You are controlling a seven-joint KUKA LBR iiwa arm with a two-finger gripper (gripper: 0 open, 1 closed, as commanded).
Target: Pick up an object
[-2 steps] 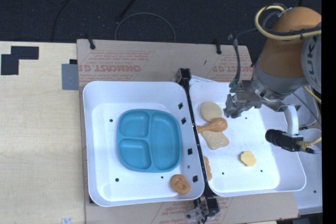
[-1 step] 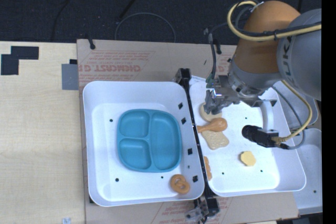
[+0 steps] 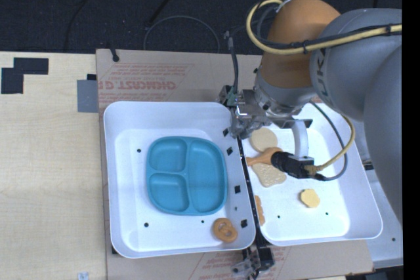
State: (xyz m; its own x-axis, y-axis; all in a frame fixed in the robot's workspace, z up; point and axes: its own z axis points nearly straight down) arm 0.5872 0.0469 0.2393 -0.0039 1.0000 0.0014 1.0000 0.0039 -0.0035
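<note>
My gripper point(image 3: 252, 117) hangs low over the back left part of the right bin point(image 3: 357, 220), close to the wall between the bins. The arm's wrist hides most of it. Just below it lie a round tan cookie point(image 3: 265, 139), an orange piece point(image 3: 260, 157) and a pale toast-like slice point(image 3: 269, 175). A small yellow chunk point(image 3: 310, 198) rests further right on the bin floor. A black cable plug point(image 3: 293, 164) hangs over the toast-like slice.
The left bin point(image 3: 125, 124) holds a blue divided plate point(image 3: 185, 174) and a brown pretzel-shaped piece point(image 3: 224, 229) at its front right corner. Another orange-brown piece point(image 3: 260, 210) lies against the dividing wall. The large grey arm point(image 3: 367, 88) covers the right bin's back right.
</note>
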